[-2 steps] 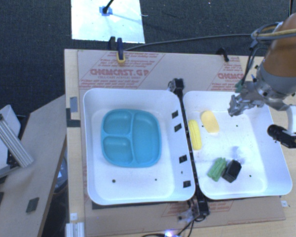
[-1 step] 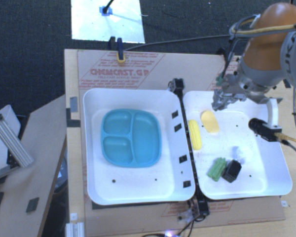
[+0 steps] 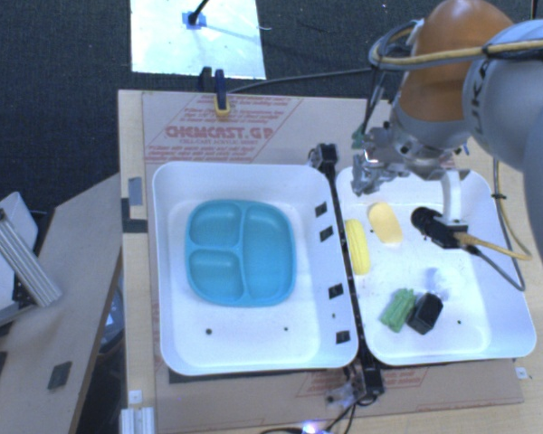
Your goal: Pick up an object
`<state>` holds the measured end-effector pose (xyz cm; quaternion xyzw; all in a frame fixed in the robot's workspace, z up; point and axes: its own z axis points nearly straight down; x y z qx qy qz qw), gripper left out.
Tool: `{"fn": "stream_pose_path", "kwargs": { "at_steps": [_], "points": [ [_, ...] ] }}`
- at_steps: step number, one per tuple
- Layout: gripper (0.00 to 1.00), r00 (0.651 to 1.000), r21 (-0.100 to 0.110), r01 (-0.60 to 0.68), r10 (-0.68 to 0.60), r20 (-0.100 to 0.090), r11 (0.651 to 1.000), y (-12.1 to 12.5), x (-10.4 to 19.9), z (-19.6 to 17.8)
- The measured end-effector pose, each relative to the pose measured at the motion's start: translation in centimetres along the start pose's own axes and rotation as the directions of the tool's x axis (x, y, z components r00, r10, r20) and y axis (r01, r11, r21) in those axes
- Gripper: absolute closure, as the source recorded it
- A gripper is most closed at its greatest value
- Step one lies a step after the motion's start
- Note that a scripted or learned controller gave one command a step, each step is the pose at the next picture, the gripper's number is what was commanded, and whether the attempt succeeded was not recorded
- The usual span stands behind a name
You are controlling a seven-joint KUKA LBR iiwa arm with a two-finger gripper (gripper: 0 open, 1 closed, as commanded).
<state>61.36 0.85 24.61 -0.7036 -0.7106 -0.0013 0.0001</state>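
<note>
1. Left bin (image 3: 176,351): blue divided plate (image 3: 242,251) at its centre.
2. Right bin (image 3: 511,328): corn cob (image 3: 357,246) along its left wall, yellow piece (image 3: 385,223) beside it, green block (image 3: 399,308) near the front edge.
3. Claw (image 3: 367,177) hovers over the right bin's rear-left corner; finger state: cannot tell.
4. Approach step; next, descend onto the yellow piece.

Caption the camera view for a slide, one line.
Grey KUKA arm's two-finger gripper hovers over right white bin near pale yellow oval block; blue divided plastic plate sits in left bin.
</note>
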Motion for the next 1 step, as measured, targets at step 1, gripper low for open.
{"fn": "stream_pose_path", "kwargs": {
  "at_steps": [1],
  "points": [
    [1.0,1.0,-0.001,0.0,0.0,0.0,1.0,1.98,5.51,0.87]
  ]
}}
